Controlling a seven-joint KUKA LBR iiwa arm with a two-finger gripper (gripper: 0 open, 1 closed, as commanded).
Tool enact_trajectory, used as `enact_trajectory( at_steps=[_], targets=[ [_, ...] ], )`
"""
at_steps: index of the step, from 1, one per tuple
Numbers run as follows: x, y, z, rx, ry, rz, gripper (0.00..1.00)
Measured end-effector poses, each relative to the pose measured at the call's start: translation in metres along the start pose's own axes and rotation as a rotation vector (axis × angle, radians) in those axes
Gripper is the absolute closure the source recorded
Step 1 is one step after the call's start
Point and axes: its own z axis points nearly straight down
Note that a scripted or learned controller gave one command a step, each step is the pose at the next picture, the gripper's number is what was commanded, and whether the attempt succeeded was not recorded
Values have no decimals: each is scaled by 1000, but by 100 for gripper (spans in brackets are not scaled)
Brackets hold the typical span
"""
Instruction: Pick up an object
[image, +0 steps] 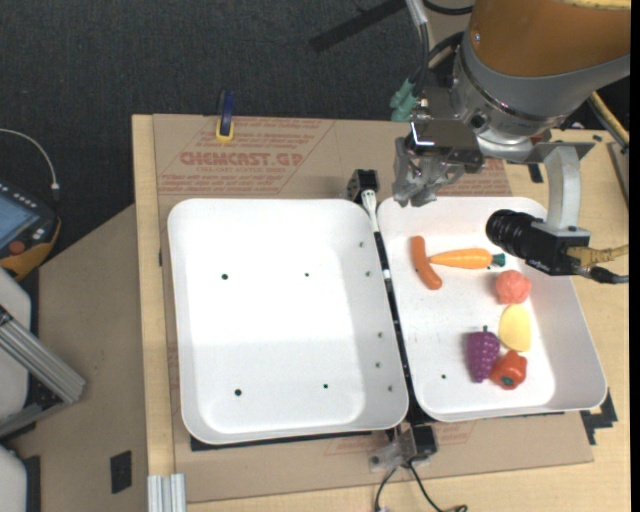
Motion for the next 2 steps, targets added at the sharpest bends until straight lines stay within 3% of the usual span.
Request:
enact_trajectory(
  at_steps=[1, 2],
  targets=[
    [81, -9, -78, -3, 4, -6, 100],
    [76, -9, -73, 7, -2, 4, 0]
  ],
)
